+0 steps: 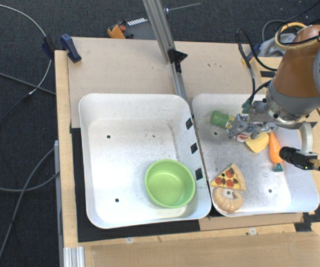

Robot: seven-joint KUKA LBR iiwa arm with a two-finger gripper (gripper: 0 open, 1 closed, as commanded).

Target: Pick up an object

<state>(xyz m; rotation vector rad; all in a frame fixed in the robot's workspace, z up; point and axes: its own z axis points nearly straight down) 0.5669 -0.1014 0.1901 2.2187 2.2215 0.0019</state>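
Two white bins on the desk [121, 65]. Arm's fingers [243, 128] low in the right bin [299, 196], approx 12 o'clock, betw. green block [220, 118] and yellow piece [256, 143]; open or closed, can't tell. Green bowl [170, 183] in left bin [121, 127] at 5 o'clock.

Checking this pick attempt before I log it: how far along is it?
Done: the arm has the gripper low in the right bin, among the green piece, yellow piece and carrot. In hand: nothing visibly between the fingers. Left: grasp and lift; the pizza slice and green bowl lie untouched.
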